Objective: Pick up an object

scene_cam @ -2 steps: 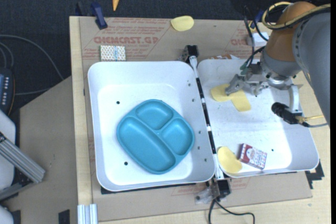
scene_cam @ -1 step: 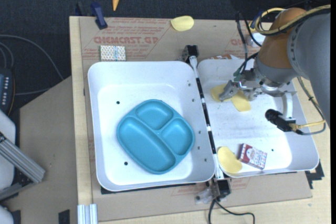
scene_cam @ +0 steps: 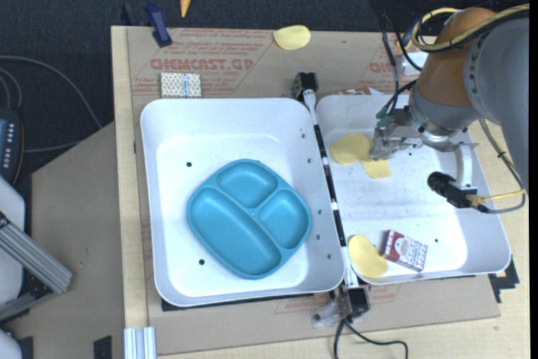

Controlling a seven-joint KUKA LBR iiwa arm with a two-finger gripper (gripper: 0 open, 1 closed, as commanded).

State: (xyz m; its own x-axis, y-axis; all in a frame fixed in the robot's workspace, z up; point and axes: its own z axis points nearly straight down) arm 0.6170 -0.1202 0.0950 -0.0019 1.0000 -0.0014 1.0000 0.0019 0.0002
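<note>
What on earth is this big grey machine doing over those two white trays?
A robot arm is reaching into the right bin, trying to pick something up. Its end effector is down among two pale yellow pieces, a round one and a smaller one; whether it has gripped either is unclear. Nearer the front lie another yellow piece and a small red packet. The left bin holds a blue divided plate, untouched.

A blue tray (scene_cam: 247,217) sits in a white bin (scene_cam: 168,130); pale yellow pieces (scene_cam: 349,149) and a red-and-white box (scene_cam: 404,250) lie in its white twin (scene_cam: 483,244). The grey arm (scene_cam: 504,71) wears an orange band (scene_cam: 450,55).
</note>
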